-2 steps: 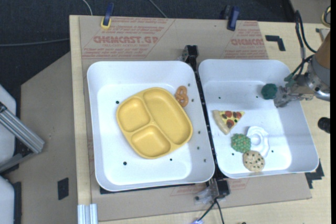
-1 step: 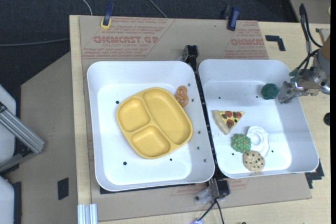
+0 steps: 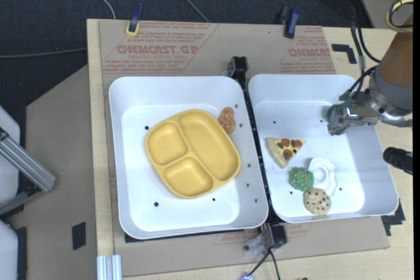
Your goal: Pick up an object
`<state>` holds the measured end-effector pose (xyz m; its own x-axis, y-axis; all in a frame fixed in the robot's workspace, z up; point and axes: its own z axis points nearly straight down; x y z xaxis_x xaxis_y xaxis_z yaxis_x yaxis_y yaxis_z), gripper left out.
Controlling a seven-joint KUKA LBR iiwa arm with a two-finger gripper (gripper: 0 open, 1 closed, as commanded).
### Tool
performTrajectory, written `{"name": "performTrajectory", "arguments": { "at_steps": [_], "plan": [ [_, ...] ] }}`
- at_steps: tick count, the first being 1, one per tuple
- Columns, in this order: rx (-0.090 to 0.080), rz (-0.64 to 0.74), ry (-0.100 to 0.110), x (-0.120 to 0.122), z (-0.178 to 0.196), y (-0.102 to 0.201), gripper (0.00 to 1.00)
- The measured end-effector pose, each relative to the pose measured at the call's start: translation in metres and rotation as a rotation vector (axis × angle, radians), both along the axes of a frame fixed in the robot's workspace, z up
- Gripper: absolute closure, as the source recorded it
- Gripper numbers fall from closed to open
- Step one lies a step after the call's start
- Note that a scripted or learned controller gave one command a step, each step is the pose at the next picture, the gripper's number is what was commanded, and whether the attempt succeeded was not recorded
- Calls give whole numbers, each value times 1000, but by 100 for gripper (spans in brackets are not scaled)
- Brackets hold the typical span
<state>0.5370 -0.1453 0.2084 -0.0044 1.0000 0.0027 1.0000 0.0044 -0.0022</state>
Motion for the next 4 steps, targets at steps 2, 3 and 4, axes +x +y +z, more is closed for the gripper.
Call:
{"name": "performTrajectory", "arguments": {
  "at_steps": [2,3,4],
  "plan": [
    [0,1,0,-10,5,91,100],
    [-1,1,-4,-10,14,137,100],
    [-1,1,-4,-8,20,183,100]
  ]
}}
